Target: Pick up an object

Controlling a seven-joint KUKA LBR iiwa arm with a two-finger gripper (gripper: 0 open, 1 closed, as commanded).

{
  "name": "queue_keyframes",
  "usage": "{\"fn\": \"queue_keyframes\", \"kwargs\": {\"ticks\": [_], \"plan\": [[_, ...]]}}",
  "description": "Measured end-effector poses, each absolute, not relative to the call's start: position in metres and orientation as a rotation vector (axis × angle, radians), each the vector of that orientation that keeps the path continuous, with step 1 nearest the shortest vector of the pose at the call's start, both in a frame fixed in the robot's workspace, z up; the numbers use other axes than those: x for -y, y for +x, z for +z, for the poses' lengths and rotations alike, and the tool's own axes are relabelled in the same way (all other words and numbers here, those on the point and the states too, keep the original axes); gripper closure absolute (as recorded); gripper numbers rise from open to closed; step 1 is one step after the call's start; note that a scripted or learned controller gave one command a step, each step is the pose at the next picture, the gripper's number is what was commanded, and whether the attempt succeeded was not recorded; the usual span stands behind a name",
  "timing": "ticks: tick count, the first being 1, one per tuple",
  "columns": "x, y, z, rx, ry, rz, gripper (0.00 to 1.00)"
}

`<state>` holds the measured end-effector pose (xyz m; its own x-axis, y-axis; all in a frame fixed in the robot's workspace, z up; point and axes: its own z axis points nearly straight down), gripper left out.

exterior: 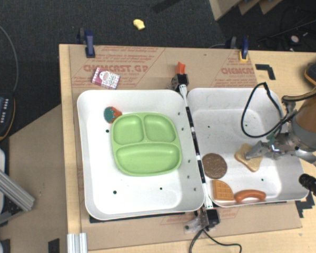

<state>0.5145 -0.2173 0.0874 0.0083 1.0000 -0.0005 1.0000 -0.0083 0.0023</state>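
Tool (259,149) low in right bin (221,105), right on upper edge of toast slice (248,159); grip state cannot tell. Brown round cookie (214,165) left of toast, waffle (223,191) and sausage (249,196) along bin's near edge. Green divided plate (145,144) in left bin (95,157), small red-green item (112,114) at plate's far-left corner.

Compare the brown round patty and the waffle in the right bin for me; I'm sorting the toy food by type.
The patty is dark brown, the waffle orange-tan. The patty's top looks smooth, while the waffle shows a grid pattern. The patty lies farther up the bin; the waffle sits below it, near the bin's lower-left corner, beside the hot dog. Both lie flat in the right bin by its left wall.
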Motion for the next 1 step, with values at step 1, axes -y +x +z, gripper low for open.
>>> {"fn": "queue_keyframes", "kwargs": {"ticks": [1], "plan": [[0.2113, 0.6342, 0.0861, -2.222, 2.207, 0.01, 0.0]]}}
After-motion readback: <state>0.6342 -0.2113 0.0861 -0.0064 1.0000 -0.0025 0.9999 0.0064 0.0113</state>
